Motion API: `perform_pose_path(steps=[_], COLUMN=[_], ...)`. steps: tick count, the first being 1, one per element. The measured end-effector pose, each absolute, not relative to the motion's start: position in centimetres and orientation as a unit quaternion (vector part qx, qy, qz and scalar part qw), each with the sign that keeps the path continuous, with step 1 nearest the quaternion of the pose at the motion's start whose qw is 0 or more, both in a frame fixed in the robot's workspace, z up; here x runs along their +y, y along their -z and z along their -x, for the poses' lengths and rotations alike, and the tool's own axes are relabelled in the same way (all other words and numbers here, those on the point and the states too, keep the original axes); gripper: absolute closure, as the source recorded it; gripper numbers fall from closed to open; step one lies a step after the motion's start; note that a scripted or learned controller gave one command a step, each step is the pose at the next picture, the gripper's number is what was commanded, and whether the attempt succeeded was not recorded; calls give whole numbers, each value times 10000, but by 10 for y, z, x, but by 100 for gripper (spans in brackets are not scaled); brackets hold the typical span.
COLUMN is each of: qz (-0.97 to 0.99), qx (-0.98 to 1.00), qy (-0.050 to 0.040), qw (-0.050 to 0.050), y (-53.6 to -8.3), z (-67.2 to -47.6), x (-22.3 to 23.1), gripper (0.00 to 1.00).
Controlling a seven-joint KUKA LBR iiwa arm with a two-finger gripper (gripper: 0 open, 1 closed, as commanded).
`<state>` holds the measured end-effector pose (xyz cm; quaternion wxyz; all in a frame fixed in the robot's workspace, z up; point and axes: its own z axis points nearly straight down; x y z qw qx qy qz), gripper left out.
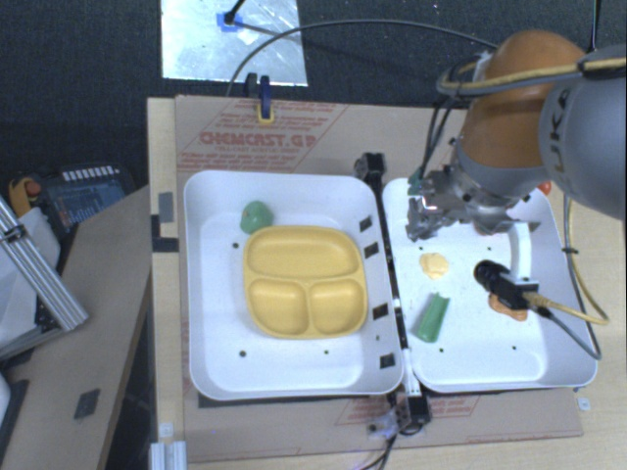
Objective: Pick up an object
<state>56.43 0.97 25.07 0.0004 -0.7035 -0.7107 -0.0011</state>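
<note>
- Two bins are set side by side on a printed board (265, 137), with the left bin (211, 292) and the right bin (470, 360) meeting along the middle.
- A three-compartment tray (304, 280) is laid in the middle of the left bin.
- A small round piece (257, 215) is seen just behind the tray's far left corner.
- In the right bin, a small lump (434, 263) is placed toward the left, and an elongated block (431, 317) is found before it, apart.
- The gripper (428, 218) is held just behind the lump.

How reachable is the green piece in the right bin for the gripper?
Probably yes: the green piece lies alone on bare bin floor, and the gripper hangs above the same bin.
</note>
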Motion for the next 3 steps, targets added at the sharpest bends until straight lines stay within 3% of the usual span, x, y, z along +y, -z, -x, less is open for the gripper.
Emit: perform_pose_path(steps=[2, 3], qz=[7045, 7056], qx=[-7097, -7086], qy=[6, 5], qw=[1, -1], y=[-228, -228], z=[-542, -542], x=[106, 105], gripper=[100, 0])
